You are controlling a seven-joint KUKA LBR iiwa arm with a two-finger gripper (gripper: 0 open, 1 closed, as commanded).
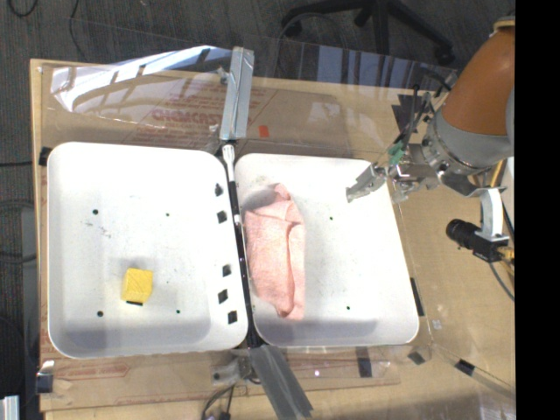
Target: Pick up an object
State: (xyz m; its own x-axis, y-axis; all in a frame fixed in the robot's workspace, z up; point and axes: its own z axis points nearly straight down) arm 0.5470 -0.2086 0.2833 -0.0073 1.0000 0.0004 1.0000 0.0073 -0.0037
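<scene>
We look down on a tan bench (pixel 332 86) that carries two shallow white bins side by side. In the left bin (pixel 131 191) we see a small yellow block (pixel 137 285) lying near the front, toward the left side of the floor, well apart from every wall. A few dark dots mark the floor around it.

In the right bin (pixel 367 261) we see a pink cloth (pixel 275 250), crumpled into a long shape that runs from the back toward the front. It lies along the bin's left wall, just beside the divider (pixel 234 234) between the two bins, and the rest of that bin's floor is bare white.

The arm (pixel 477 94) comes in from the right, its orange band above the grey wrist. The hand (pixel 360 189) hangs over the back right part of the right bin, near its back rim, well apart from the pink cloth and with nothing between its fingers. We make out one pale finger tip pointing left and down, but we cannot tell whether the hand is released or clenched.

A strip of clear plastic sheet (pixel 131 81) lies on the bench behind the left bin, and a grey metal bar (pixel 235 94) runs back from the gap between the bins.
</scene>
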